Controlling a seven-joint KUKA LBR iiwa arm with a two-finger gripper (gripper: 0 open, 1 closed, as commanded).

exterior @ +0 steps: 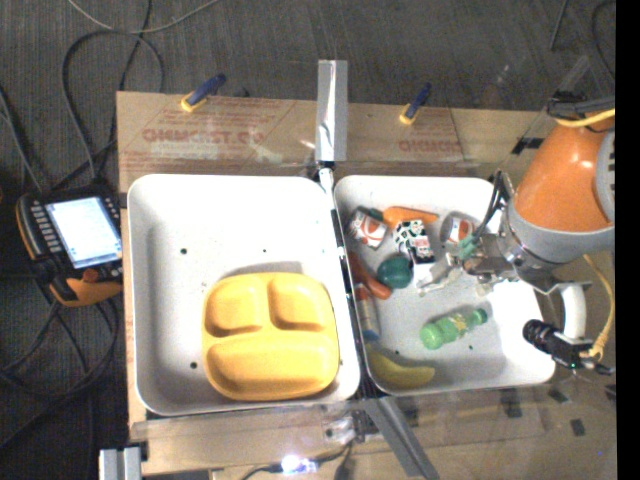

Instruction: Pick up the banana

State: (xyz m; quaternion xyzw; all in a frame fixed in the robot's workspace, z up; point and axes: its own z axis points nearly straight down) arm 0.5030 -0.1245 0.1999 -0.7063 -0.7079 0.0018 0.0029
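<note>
- Resting against the right bin's (520, 373) near wall, the banana (402, 370) lies just beside the green bottle (452, 327).
- Gripper (445, 268) hovers beyond that bottle; its state I cannot tell.
- Descending there risks striking the bottle or wall.

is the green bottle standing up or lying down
Lying down: the bottle rests on its side on the right bin floor, above the banana.
</note>
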